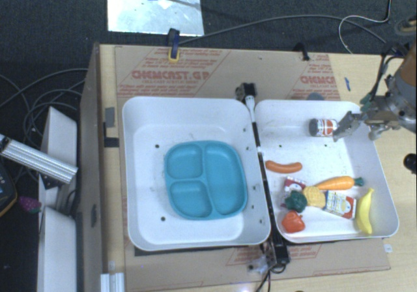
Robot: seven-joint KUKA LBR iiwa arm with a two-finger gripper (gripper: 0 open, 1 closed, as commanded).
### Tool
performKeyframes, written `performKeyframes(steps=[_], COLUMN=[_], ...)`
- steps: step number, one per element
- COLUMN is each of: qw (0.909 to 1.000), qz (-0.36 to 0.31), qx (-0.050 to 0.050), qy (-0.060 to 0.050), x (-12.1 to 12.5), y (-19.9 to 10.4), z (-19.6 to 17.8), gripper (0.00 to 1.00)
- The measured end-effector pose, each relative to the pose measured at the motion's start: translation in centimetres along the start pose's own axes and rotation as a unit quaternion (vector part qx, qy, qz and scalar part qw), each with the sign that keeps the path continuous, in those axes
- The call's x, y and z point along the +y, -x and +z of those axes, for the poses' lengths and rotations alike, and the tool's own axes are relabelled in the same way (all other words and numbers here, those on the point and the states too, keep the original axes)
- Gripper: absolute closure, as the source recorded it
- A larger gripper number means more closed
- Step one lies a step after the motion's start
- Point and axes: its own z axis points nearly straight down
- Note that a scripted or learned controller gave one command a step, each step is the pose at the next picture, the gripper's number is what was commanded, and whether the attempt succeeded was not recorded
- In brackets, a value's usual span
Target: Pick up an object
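Gripper (pixel 360 122): at right bin's (pixel 384 173) far right edge; finger state could not be told.
Can (pixel 322 128): lay in right bin, just beside gripper.
Left bin (pixel 140 154): held blue tray (pixel 205 178).

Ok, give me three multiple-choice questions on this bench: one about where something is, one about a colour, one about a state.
1. Where is the blue divided plate?
A. In the left bin
B. In the right bin
C. On the floor

2. What colour is the banana?
A. Green
B. Yellow
C. Purple

3. How does the small can lie?
A. On its side in the right bin
B. Stacked on the plate
C. Hanging from the claw

Answers: 1 A, the plate sits in the left bin. 2 B, it is plainly yellow by the right bin's near corner. 3 A, it lies on the bin floor beside the claw.
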Motion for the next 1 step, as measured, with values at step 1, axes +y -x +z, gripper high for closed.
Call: performKeyframes(steps=[1], qw=[1.0], qz=[0.0], qx=[0.001], qy=[-0.001], x=[-0.9], y=[-5.98], z=[11.14], gripper=[0.0])
